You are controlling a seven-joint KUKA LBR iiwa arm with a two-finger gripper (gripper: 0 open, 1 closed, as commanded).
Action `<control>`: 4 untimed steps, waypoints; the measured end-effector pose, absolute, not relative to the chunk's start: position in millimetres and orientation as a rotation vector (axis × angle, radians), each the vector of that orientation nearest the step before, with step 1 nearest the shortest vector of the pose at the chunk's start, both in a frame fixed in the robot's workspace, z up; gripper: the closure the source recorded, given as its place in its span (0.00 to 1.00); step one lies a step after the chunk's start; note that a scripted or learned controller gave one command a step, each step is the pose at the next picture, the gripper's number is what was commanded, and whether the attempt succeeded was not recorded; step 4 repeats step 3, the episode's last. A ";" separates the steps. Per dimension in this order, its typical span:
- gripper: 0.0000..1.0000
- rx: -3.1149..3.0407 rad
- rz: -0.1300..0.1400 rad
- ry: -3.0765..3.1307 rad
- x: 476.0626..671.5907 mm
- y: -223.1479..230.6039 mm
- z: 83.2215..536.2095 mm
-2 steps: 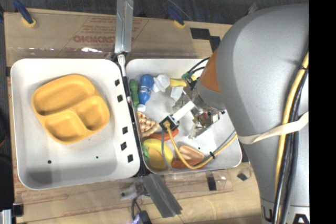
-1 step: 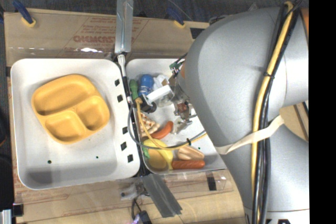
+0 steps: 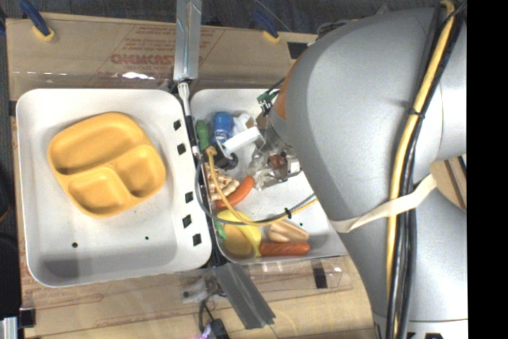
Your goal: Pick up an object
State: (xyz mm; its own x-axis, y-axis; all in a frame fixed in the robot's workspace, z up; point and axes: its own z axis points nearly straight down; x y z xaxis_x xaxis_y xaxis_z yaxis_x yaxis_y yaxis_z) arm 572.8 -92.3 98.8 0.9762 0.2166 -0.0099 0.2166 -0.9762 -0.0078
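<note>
My gripper (image 3: 271, 164) is low inside the right bin (image 3: 317, 210), near its middle, with the bulky grey arm covering the bin's right side. Toy food lies around it. An orange carrot (image 3: 243, 189) sits just left of and below the gripper. A blue item (image 3: 222, 125) and a green item (image 3: 202, 132) rest toward the bin's far left corner. At the near edge lie a yellow piece (image 3: 240, 234), a red sausage (image 3: 283, 249) and a tan bun (image 3: 286, 232). Nothing is visibly held.
The left bin (image 3: 48, 250) holds a yellow divided plate (image 3: 106, 163) in its far half. A ridge with black clips (image 3: 190, 194) separates the two bins. A grey metal bar (image 3: 187, 36) stands behind the divider.
</note>
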 end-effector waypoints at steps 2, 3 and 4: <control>1.00 -3.120 -0.003 -0.330 584.4 -53.7 194.0; 1.00 -3.122 0.020 -0.317 550.0 -128.2 104.2; 1.00 -3.122 0.020 -0.317 550.0 -128.2 104.2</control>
